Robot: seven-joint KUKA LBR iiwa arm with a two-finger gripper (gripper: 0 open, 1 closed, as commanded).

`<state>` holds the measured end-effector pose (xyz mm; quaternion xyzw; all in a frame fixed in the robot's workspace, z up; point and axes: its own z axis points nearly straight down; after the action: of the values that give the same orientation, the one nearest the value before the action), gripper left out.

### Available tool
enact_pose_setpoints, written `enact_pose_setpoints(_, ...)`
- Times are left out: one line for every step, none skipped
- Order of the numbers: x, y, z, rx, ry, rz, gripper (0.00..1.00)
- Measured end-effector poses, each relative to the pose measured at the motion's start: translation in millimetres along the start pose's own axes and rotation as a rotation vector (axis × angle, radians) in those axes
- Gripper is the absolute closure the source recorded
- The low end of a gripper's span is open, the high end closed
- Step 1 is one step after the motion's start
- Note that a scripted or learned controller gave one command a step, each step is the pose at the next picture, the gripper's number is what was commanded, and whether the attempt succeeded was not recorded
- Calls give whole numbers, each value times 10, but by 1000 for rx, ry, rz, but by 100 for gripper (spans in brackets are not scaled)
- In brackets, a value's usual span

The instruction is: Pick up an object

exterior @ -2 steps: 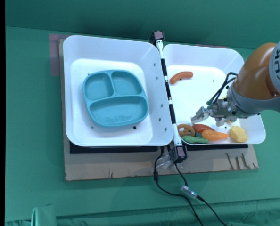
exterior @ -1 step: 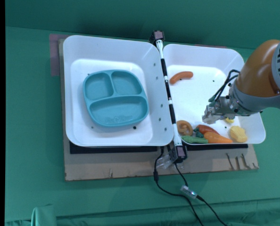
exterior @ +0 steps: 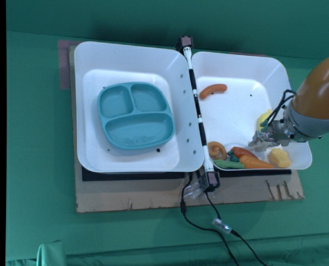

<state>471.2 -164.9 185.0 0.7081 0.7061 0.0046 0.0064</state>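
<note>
Down low, gripper point(exterior: 262, 143) sits near right bin's point(exterior: 239, 65) right edge; finger state cannot tell. Yellow piece point(exterior: 264, 117) just behind it, yellow lump point(exterior: 279, 158) just beside, carrot point(exterior: 254, 160) and orange ring point(exterior: 216, 149) further left, sausage point(exterior: 213, 90) well apart. Best: centre over one lone item, descend straight, avoid bin wall. Blue plate point(exterior: 135, 115) in left bin.

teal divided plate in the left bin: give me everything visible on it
The teal plate looks like matte plastic or silicone, a rounded square with three compartments: two small ones along the far side, one large one nearer the camera. Faint embossing marks the large section. It lies flat, upright and slightly rotated, on the floor of the left bin. Nothing sits in it; only the bin floor touches it.
</note>
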Motion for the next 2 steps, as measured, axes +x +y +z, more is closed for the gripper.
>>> enact_pose_setpoints(-231,13,-994,11,-1,1,100)
enact_pose_setpoints(-224,-36,-281,13,0,2,100)
